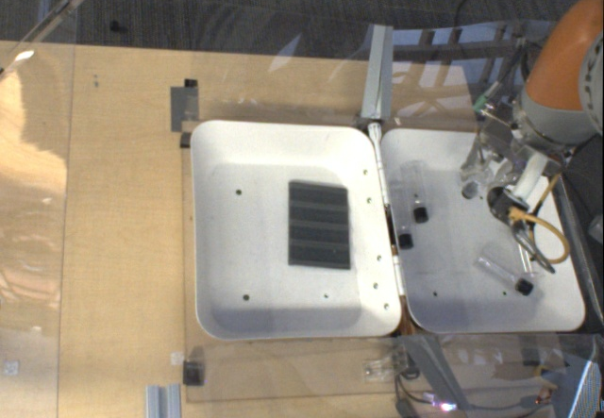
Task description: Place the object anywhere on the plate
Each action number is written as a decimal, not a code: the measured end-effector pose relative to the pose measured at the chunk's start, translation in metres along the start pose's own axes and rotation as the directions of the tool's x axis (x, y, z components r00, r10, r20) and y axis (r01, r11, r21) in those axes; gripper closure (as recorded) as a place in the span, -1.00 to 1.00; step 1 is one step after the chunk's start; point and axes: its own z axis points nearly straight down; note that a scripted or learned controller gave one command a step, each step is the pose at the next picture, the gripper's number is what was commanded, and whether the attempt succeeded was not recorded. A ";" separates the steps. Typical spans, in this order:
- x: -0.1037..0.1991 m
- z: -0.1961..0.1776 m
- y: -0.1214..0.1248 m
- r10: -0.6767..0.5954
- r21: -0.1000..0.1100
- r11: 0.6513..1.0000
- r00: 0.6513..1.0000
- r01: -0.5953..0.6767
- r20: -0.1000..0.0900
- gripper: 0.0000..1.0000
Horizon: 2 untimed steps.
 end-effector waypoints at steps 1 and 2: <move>0.074 -0.022 0.048 -0.173 0.000 0.985 0.985 0.173 0.000 1.00; 0.103 0.033 0.029 -0.762 -0.002 0.648 0.648 0.762 0.000 1.00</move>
